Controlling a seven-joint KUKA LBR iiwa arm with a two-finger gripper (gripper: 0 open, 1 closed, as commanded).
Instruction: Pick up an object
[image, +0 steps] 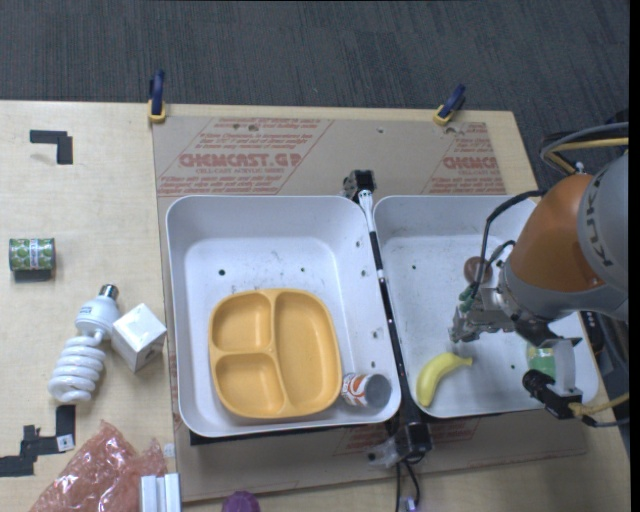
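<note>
Camera view: we find the banana (439, 374) by the near edge of the right bin (420, 225), its long axis running from near-left up to far-right. The gripper (466, 330) hangs just past its far-right tip, apparently touching nothing. We cannot tell how the gripper is set.

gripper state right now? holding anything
gripper: low in the right bin, just above the banana; grip cannot be told, and nothing visibly held.
</note>
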